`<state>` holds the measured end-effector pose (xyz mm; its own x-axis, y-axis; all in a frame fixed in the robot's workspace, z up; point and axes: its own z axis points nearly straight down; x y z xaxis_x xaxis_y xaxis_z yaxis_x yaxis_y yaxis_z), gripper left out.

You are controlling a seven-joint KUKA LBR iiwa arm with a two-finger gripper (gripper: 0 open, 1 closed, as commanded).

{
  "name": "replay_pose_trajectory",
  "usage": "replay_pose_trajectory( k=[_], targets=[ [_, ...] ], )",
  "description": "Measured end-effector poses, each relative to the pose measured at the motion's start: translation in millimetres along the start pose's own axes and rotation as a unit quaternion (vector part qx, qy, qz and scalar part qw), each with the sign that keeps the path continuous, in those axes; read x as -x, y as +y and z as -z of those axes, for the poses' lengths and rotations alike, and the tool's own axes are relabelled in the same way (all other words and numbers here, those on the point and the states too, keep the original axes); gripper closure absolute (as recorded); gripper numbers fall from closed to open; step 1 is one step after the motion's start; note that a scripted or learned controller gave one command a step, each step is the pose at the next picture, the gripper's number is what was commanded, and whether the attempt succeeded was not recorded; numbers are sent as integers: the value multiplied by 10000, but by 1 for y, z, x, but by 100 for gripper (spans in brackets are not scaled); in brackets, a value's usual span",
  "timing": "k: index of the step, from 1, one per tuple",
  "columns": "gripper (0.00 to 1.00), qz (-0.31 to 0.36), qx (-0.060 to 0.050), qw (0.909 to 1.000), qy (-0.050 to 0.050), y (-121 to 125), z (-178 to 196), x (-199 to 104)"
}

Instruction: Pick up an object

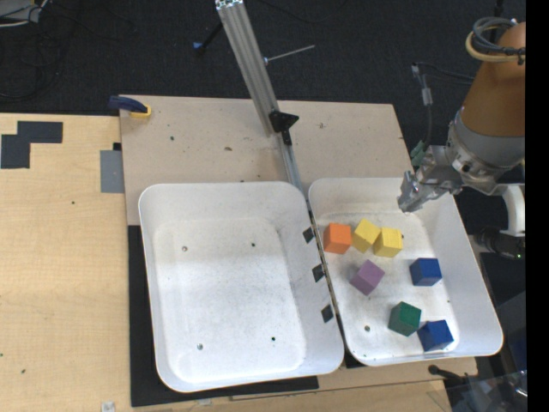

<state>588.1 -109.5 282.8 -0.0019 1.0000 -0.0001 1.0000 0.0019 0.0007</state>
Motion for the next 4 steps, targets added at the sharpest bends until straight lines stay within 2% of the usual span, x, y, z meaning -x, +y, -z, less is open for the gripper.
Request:
replay_pose_trajectory(
  k=[2, 3, 4],
  targets=[
    [100, 1, -22, 10000, 6, 23, -12, -83],
    [100, 9, -30, 10000, 10, 23, -21, -137],
    [100, 9, -39, 10000, 6, 31, -43, -184]
  ],
)
